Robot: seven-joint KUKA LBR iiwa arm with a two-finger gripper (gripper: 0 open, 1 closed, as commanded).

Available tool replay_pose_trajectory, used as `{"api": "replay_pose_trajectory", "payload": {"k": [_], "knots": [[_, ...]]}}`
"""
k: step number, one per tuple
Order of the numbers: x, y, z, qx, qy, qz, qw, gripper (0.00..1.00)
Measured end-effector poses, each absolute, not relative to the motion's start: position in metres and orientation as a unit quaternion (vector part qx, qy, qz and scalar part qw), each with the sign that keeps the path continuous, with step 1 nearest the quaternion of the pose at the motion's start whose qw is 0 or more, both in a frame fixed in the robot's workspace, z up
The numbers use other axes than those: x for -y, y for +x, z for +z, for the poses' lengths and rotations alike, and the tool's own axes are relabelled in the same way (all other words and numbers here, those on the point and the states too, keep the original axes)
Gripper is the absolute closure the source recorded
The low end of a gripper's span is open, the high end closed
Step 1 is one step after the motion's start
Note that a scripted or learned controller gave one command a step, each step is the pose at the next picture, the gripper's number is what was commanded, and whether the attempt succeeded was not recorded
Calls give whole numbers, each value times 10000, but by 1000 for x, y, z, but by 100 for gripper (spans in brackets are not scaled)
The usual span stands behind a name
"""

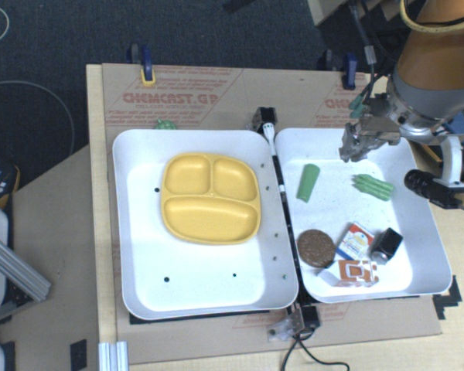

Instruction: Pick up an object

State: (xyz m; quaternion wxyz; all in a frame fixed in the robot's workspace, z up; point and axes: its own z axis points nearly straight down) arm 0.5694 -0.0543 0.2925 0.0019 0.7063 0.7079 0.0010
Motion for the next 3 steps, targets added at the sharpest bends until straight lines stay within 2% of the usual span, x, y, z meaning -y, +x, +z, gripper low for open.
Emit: {"api": "replay_pose_trajectory", "payload": {"k": [1,2,3], "knots": [[-9,513,258,-7091,7051,-19,-44,100],[-78,492,319,-7105,7037,36,9,100],[-118,480,416,-7094,7048,62,26,100]]}}
